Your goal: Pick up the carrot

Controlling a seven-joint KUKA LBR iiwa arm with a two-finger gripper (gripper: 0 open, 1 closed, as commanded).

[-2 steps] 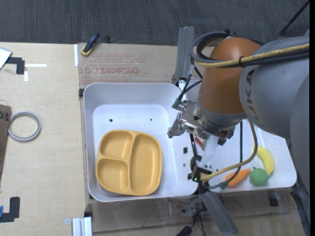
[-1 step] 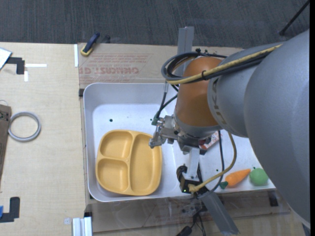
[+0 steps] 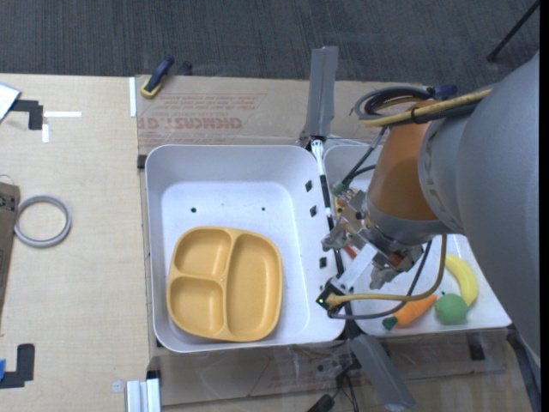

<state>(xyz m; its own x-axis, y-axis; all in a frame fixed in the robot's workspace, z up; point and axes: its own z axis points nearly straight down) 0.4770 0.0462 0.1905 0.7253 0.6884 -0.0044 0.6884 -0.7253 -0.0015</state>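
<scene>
Red printing is seen on the flattened cardboard sheet [image 3: 214,110] lying behind the left white bin [image 3: 163,187]. The lettering is turned upside down relative to the camera. Its larger line appears to spell "CHEMCAST", though the last letters are not clearly made out. A line of smaller red print beside it is too small and blurred to be read. No other text, number, brand or sign can be read.
</scene>
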